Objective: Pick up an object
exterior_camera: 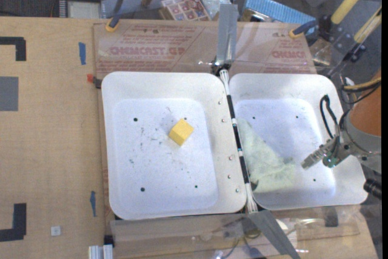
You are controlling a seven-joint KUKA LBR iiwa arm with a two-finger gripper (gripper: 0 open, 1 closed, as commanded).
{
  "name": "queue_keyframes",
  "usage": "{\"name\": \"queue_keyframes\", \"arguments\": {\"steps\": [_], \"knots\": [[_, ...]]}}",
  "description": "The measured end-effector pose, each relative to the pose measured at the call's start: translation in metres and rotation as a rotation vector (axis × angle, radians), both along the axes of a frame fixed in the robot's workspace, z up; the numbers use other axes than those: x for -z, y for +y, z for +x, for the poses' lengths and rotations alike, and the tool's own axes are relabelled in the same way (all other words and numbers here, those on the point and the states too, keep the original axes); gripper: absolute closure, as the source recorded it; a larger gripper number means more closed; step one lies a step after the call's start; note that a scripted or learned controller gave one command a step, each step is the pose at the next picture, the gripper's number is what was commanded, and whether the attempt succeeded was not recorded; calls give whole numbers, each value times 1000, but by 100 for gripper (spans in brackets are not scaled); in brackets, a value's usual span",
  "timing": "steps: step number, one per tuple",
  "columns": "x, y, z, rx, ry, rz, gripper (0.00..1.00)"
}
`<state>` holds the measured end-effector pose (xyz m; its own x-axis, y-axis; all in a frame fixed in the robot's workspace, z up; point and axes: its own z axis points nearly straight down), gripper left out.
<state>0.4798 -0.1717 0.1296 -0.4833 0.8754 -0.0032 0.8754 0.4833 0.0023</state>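
Note:
A small yellow block (pixel 180 132) lies near the middle of the left white bin (pixel 121 94). A pale green crumpled cloth (pixel 262 158) rests in the lower left part of the right white bin (pixel 285 85). My gripper (pixel 316 158) hangs over the right bin's lower right area, just to the right of the cloth, reaching in from the right edge. Nothing shows between its fingers.
A metal divider strip (pixel 233 130) runs between the two bins. Clear plastic sheeting and clamps sit behind the bins (pixel 182 48). Black cables (pixel 327 115) loop above the wrist. Boxes and clutter stand at the far back.

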Motion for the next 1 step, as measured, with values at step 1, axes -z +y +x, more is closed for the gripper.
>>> {"name": "queue_keyframes", "arguments": {"steps": [1], "knots": [[-47,-21,14,-41,0,0,100]]}}
